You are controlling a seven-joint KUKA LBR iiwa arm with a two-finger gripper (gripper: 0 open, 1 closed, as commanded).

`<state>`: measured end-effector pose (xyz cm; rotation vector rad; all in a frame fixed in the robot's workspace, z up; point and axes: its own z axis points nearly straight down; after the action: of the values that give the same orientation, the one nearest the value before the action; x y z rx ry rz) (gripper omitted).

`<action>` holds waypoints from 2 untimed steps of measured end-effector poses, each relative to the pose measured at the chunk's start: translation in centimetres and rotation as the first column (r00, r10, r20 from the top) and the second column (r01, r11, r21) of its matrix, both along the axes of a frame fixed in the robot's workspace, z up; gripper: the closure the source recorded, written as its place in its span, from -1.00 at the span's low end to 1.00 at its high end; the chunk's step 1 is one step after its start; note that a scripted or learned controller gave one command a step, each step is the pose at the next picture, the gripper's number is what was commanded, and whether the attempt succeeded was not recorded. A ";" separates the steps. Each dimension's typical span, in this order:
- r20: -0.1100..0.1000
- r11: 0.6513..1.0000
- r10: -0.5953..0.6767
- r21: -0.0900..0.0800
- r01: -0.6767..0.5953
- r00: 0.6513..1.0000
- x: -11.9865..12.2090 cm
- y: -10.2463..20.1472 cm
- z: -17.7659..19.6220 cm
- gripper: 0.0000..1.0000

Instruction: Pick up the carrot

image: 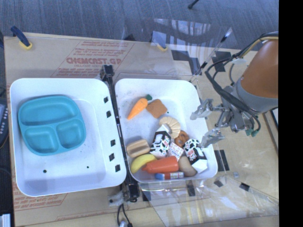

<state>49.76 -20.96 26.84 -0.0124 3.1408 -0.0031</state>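
A toy carrot (138,108) lies in the far part of the right-hand bin (156,85), well apart from the tool (204,125), which hangs over that bin's right wall with its two fingers spread wide and nothing between them. The carrot rests on bare bin floor, its green stub toward a tan cracker-like piece (156,108) just beside it on the tool's side, while most of the other play food is heaped in the bin's near end, below and beside the tool: a banana (141,162), a red pepper-like piece (163,165), black-and-white cartons (161,143) and a bread slice (138,147). That leaves the carrot fairly open to a grasp from above. Farther off, beyond the carrot from the tool, the left bin (28,183) holds a blue divided tray (51,124). Both bins sit on the cardboard-covered surface (90,56).
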 end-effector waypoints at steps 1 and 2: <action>-0.011 1.000 -0.021 0.009 0.021 1.000 6.1 7.1 -12.4 -1.00; -0.001 0.976 -0.219 0.003 0.219 0.976 11.6 8.8 -17.7 -1.00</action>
<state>61.32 -12.18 9.12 0.3339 3.1238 0.0013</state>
